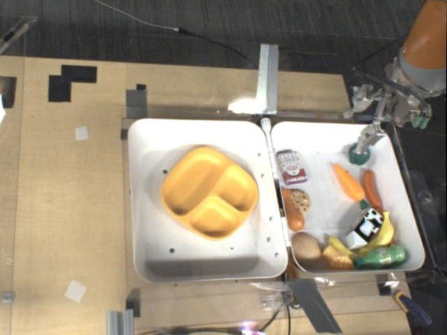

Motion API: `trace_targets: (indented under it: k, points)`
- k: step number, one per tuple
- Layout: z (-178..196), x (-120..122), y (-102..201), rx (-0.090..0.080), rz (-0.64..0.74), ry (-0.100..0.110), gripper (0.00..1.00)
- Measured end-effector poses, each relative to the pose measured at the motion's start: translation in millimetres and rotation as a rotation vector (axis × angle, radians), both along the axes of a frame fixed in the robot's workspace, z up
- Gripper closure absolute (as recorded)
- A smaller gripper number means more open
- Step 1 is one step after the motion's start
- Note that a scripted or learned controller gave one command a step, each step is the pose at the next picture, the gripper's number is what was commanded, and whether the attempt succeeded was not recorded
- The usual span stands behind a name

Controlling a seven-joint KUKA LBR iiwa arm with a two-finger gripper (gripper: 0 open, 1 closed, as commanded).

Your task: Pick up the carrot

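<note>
The carrot, a short orange cone, lies slantwise on the floor of the right bin, in its far right part. My gripper hangs over the bin's far right corner, just up and right of the carrot's thick end and apart from it. Its fingers come together in a single teal tip, shut, with nothing between them. The grey arm with the orange band comes in from the top right.
A red sausage lies right beside the carrot. Toward the near wall are a banana, a green vegetable, a black-and-white box, a potato, a hot dog and a packet. The left bin holds a yellow divided plate.
</note>
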State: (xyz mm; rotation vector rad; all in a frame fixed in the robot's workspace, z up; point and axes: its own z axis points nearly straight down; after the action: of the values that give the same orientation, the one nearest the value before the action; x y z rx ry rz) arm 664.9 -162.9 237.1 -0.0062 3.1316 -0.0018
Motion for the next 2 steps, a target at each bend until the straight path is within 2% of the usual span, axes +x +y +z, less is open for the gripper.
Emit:
trace_targets:
  k: [1,2]
  points:
    - [-106,12,0,-0.007,0.096,-0.025,0.00]
    - [-149,-51,-30,-0.002,0.185,0.001,0.00]
